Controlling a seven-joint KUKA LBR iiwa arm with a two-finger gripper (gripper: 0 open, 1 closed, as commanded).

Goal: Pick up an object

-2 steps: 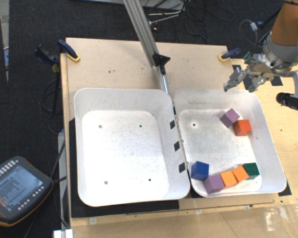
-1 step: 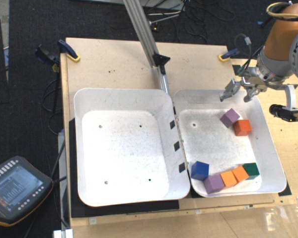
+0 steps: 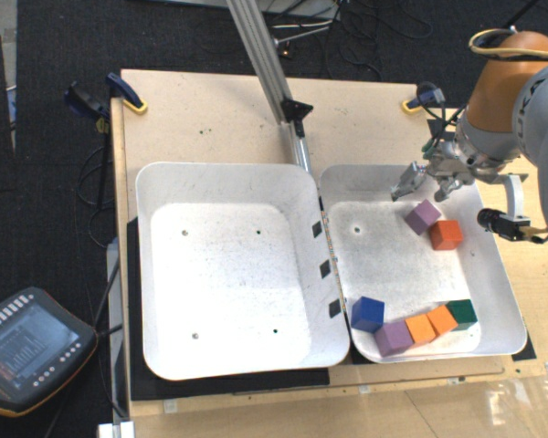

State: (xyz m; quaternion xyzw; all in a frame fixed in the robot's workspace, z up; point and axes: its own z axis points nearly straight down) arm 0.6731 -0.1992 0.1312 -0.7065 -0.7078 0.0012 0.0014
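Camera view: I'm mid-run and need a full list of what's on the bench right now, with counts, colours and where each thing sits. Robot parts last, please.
Bins: 2, white, side by side on the bench; left bin, right bin.
Purple blocks: 2; one at the far side of the right bin, one at its near edge.
Orange blocks: 2; one touching the far purple block, one in the near row.
Blue block: 1, left end of the near row.
Green block: 1, right end of the near row.
Teach pendant: 1, grey, lower left, off the bench.
Clamps: 2, blue and yellow, at the far corners.
Arm: 1, grey and orange, reaching from the right.
Gripper: 1, above the far purple block.
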